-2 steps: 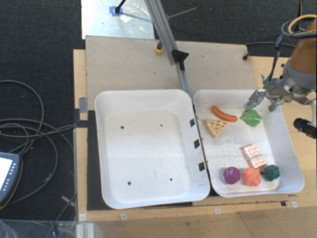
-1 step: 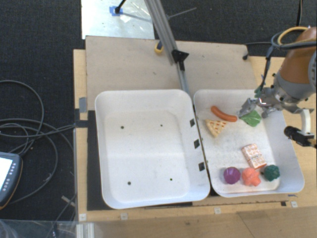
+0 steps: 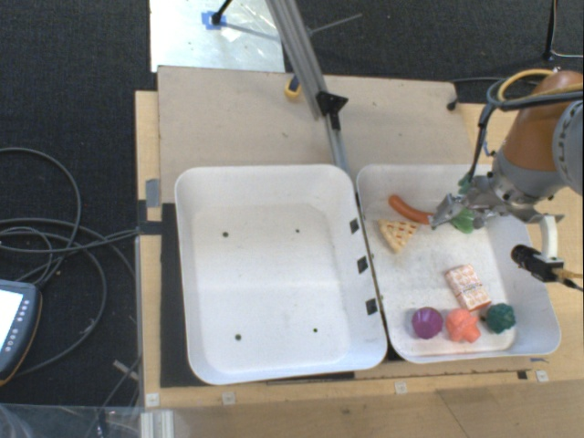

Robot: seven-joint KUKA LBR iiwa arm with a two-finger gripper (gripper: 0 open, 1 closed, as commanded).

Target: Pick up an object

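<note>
My gripper (image 3: 462,213) hangs over the upper part of the right bin (image 3: 534,336), under the orange-banded wrist. A small green object (image 3: 465,224) shows right at the gripper's tip, and I cannot tell whether it is held or just lying beneath. To the gripper's left lie an orange-red sausage (image 3: 409,209) and a yellow wedge (image 3: 398,235). Lower in the same bin are a pink box (image 3: 467,286), a purple ball (image 3: 426,322), an orange piece (image 3: 464,326) and a dark green piece (image 3: 499,317).
The left bin (image 3: 196,199) sits beside the right one, joined by black clips (image 3: 362,264). A grey pole (image 3: 306,53) slants in from the top. Cables (image 3: 55,245) and a tablet (image 3: 14,322) lie on the floor at left.
</note>
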